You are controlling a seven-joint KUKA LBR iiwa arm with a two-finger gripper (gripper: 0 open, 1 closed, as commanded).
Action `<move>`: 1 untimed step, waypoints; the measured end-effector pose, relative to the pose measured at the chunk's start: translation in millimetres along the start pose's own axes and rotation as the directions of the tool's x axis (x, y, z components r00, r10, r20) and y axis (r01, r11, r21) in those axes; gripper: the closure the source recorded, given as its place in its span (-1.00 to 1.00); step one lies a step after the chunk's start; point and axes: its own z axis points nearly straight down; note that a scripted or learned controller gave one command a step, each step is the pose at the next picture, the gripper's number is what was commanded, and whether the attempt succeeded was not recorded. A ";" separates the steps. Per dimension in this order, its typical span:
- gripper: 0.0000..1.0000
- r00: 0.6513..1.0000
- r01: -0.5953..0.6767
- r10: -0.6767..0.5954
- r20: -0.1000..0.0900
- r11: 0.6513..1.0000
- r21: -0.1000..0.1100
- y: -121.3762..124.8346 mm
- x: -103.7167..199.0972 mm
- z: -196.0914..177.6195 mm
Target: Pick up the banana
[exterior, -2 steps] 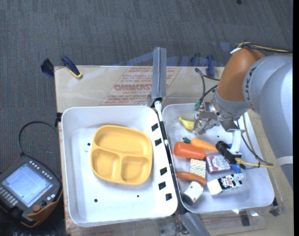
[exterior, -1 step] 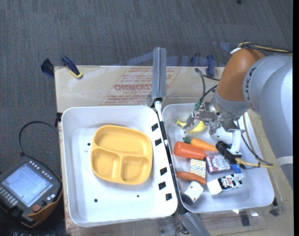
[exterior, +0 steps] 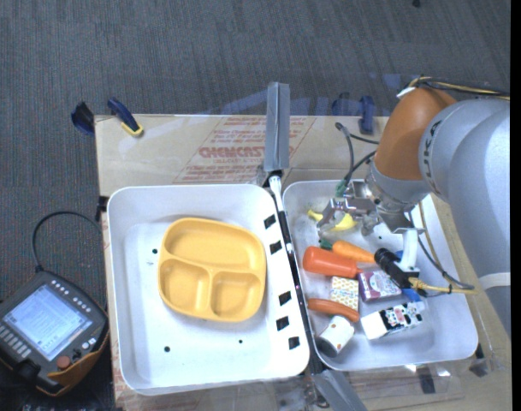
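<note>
Banana (exterior: 342,222) lies at the back of the right bin (exterior: 462,318), directly beneath the lowered gripper (exterior: 344,213) (whether anything is gripped, I cannot tell). Not lifted; the pickup looks unfinished.

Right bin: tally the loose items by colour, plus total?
Right bin, as far as the view resolves:
Yellow: 1, banana under the gripper
Orange: 3, bottle, carrot, stick
Purple: 1, box
White or patterned: 3, cup, checked block, black-spotted box
Total: 8
</note>
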 end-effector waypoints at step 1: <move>1.00 1.000 -0.002 0.002 -0.002 1.000 0.002 -0.4 -0.7 -9.1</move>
